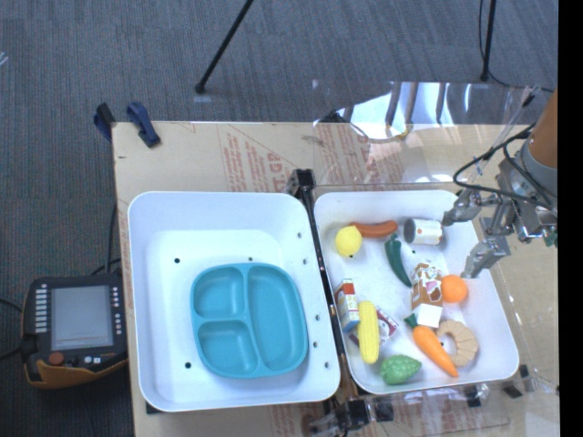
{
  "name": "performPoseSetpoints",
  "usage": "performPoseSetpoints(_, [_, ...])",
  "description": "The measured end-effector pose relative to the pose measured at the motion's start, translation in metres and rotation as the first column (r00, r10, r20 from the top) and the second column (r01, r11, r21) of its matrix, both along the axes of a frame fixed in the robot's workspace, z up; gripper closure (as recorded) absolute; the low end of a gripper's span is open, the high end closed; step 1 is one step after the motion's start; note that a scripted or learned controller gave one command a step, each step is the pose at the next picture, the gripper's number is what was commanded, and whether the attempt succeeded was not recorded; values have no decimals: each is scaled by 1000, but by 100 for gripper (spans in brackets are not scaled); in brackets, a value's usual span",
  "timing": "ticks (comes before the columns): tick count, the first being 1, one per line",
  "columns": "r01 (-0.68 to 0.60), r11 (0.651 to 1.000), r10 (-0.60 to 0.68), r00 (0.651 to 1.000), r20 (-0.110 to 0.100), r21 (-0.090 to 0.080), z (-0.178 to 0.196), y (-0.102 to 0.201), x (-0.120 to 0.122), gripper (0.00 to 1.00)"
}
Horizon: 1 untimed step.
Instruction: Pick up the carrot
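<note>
Claw (pixel 472 237) hung over the right bin's (pixel 506 335) far right part, fingers apart w/ nothing between them. One finger (pixel 455 214) pointed toward the small can (pixel 424 231), the other (pixel 480 260) sat above & just right of the orange (pixel 453 289); can't tell if either touched anything.

Arm came in from the right, mostly cut off by the frame edge: just a bit of the orange band (pixel 545 133) & grey wrist (pixel 528 185) showed, w/ cables looping around it. Wrist detail hard to make out against the glare on the desk (pixel 237 153).

Carrot (pixel 434 349) lay in the right bin's near part, tip pointing toward the near right corner, just beside a tan ring-shaped toy (pixel 460 340) & right of the corn (pixel 367 331); well apart from the claw. Green lumpy veg (pixel 400 368) sat near the bin's front edge. Also in that bin: lemon (pixel 349 241), sausage (pixel 376 229), green pepper (pixel 398 262), small carton (pixel 425 285).

Left bin (pixel 150 235) held a blue divided tray (pixel 248 319). A handheld pendant (pixel 76 327) lay on the floor off the desk's left side.
</note>
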State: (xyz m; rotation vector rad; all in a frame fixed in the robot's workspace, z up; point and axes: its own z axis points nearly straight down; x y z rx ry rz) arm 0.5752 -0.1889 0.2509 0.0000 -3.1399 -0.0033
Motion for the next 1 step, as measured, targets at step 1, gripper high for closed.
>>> performPoseSetpoints(1, [55, 998, -55, 998, -10, 2, -127, 11, -42, 0])
